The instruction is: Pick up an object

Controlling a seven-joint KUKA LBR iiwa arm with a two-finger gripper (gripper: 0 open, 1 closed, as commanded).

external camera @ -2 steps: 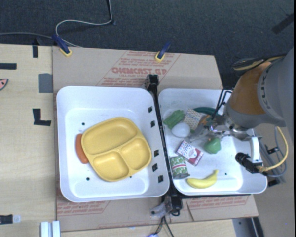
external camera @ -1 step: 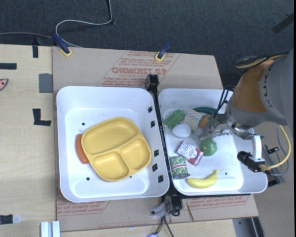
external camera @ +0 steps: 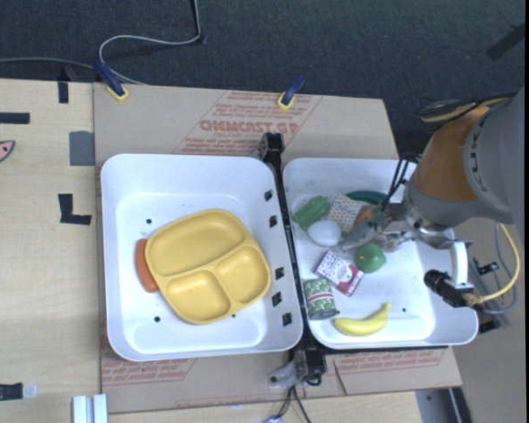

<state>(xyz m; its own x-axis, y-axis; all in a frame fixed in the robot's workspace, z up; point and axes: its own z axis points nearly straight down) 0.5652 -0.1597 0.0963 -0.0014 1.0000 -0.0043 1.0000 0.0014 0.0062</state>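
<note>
My gripper (external camera: 376,230) reaches into the right bin (external camera: 441,320) from the right and hangs low over its middle. Just below it lies a round green fruit (external camera: 368,257), close to or touching the gripper; I cannot tell which. A white egg (external camera: 324,233) and a green pepper (external camera: 311,211) lie to its left. A red-and-white packet (external camera: 339,271), a small green can (external camera: 319,298) and a yellow banana (external camera: 361,322) lie nearer the front. A patterned packet (external camera: 344,210) and a teal object (external camera: 366,197) sit behind the gripper.
The left bin (external camera: 128,324) holds a yellow divided plate (external camera: 209,264) with an orange object (external camera: 144,267) tucked at its left side. A black divider (external camera: 282,236) runs between the bins. The arm's grey body (external camera: 476,170) overhangs the right bin's far right corner.
</note>
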